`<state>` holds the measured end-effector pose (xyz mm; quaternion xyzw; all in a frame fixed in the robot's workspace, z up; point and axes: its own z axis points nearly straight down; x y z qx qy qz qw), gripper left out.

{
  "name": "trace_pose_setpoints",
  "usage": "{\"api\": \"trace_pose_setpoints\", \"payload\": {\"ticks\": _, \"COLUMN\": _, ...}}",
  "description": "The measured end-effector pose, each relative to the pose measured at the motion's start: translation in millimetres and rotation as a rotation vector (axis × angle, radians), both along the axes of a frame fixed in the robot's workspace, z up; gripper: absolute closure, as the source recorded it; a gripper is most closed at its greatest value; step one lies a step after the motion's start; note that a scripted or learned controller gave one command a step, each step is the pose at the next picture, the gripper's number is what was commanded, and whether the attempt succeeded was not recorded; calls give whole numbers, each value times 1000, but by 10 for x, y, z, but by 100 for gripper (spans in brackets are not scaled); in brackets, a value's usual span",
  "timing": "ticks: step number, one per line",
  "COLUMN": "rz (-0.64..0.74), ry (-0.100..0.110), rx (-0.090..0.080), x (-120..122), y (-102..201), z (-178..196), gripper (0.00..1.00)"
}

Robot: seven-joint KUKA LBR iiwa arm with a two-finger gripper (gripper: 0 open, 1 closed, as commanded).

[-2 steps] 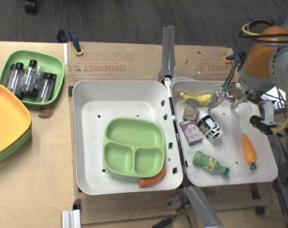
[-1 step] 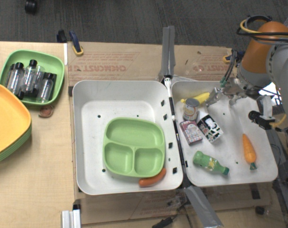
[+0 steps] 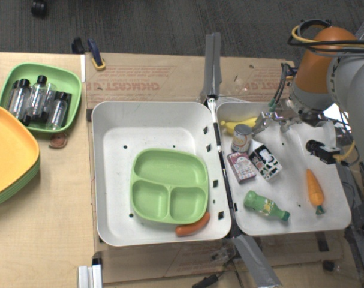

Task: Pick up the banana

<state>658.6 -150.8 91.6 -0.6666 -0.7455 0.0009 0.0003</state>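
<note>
Wooden bench [image 3: 62, 221] under grey carpet, two white bins side by side. Far left of the left bin [image 3: 104, 161]: a stack of orange plates [image 3: 11, 155] and a small green tray [image 3: 42, 98] holding dark bottles. Inside the left bin, a green divided plate [image 3: 170, 188] sits in the middle, with a sausage [image 3: 192, 225] touching its near right corner.

Right of the left bin is the right bin [image 3: 331, 221]. The banana [image 3: 237, 125] lies at its far left corner, just beside a small can [image 3: 241, 140]. Nearer the camera from the can: a pink card box [image 3: 241, 165], a black-and-white packet [image 3: 267, 162], a green bottle [image 3: 265, 205]. A carrot [image 3: 314, 189] is well to the right of those.

The gripper [image 3: 267, 120] hovers just right of the banana's tip, low over the bin; fingers look parted with nothing between them, though small and hard to read. Banana is not grasped or lifted. Judged progress: approach mostly done; closing on the banana and lifting are left.
</note>
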Motion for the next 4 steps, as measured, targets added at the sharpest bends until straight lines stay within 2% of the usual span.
{"api": "trace_pose_setpoints", "payload": {"ticks": 1, "rz": -424, "ry": -1, "rx": -1, "x": -84, "y": -329, "z": 0, "gripper": 0}}
{"api": "trace_pose_setpoints", "payload": {"ticks": 2, "rz": -453, "ry": 0, "rx": -1, "x": -1, "y": 503, "z": 698, "gripper": 0}}
{"api": "trace_pose_setpoints", "payload": {"ticks": 3, "rz": -334, "ry": 1, "rx": -1, "x": -37, "y": 546, "z": -3, "gripper": 0}}
{"api": "trace_pose_setpoints", "payload": {"ticks": 4, "rz": -337, "ry": 14, "rx": -1, "x": -68, "y": 532, "z": 64, "gripper": 100}}
